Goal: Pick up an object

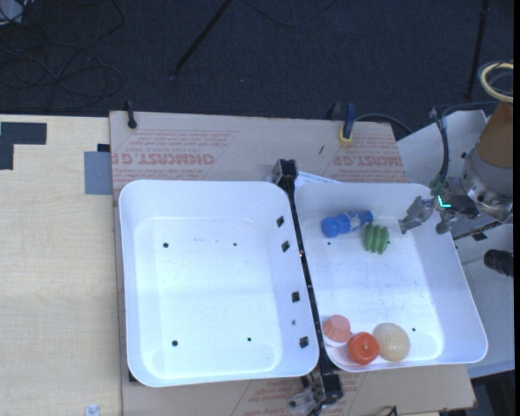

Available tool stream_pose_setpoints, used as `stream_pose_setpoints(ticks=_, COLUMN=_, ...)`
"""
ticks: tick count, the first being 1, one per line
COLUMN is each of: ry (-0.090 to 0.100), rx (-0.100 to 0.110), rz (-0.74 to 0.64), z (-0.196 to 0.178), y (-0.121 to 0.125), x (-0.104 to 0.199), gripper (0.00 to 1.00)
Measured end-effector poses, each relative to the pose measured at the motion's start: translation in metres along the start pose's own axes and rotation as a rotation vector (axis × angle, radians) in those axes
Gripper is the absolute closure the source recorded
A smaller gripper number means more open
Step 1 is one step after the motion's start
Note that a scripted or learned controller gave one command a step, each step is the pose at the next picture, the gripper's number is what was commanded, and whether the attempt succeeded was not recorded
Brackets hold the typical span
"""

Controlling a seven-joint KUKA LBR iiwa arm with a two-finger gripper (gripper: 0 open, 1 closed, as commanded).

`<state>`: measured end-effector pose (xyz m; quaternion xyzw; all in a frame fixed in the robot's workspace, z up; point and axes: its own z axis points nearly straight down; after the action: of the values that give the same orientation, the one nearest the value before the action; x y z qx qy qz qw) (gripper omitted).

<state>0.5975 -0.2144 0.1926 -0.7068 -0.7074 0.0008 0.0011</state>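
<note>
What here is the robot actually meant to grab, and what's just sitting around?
For the job: blue bottle, green ridged object, pink piece, red tomato-like ball, cream ball, gripper.

Just lying about: left bin, cardboard sheet, blue clamp.

Glossy white plastic bins (pixel 208 199), printed cardboard (pixel 243 150) beneath

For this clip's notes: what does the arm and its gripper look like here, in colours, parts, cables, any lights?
At the right edge, the arm shows an orange band above a round grey metallic wrist. From it projects a grey two-finger gripper of bare metal, with a small teal-green light glowing at its base. A dark cable loops beside the wrist. No lettering is legible.
</note>
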Motion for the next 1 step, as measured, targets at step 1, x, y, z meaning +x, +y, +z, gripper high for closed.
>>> stream_pose_setpoints(ticks=1, ry=0.000, rx=0.000, rz=0.000, z=-0.0100, y=0.0000, x=-0.0008, gripper=1.00)
